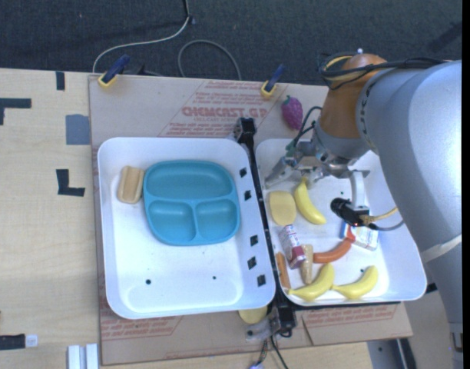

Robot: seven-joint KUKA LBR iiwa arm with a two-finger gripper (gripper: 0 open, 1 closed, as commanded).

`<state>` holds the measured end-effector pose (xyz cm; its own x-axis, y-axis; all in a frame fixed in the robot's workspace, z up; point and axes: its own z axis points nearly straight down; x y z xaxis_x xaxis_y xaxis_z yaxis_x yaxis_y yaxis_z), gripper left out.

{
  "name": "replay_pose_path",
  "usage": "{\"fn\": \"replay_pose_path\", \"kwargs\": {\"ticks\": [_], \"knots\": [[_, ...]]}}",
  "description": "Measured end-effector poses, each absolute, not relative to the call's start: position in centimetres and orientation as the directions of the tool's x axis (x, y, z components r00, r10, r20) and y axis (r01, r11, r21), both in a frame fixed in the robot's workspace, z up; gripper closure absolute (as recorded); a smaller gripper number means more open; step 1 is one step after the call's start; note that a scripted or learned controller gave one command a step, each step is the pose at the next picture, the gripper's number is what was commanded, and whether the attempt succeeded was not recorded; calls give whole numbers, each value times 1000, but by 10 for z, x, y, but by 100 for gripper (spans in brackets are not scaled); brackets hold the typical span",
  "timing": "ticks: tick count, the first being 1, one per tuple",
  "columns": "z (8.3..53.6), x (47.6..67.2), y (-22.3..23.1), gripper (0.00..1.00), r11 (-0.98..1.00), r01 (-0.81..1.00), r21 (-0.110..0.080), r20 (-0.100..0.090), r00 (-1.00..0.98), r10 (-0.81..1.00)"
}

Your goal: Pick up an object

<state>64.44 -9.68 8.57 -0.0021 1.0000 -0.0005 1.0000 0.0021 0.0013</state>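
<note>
2 shallow white bins sit side by side; the left bin (112, 283) holds a blue divided plastic tray (192, 201) and a tan bread slice (130, 184). Over the right bin (408, 271), the metal gripper (295, 166) hangs with fingers seemingly apart, holding nothing, just above a yellow banana (308, 204) and a pale round piece (281, 207).
</note>
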Motion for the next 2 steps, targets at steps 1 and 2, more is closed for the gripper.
{"fn": "replay_pose_path", "kwargs": {"ticks": [1, 2], "knots": [[96, 644, -97, 100, 3, 1000, 3, -2, -3, 1000], [95, 644, -97, 0, 2, 1000, 3, -3, -2, 1000]]}}
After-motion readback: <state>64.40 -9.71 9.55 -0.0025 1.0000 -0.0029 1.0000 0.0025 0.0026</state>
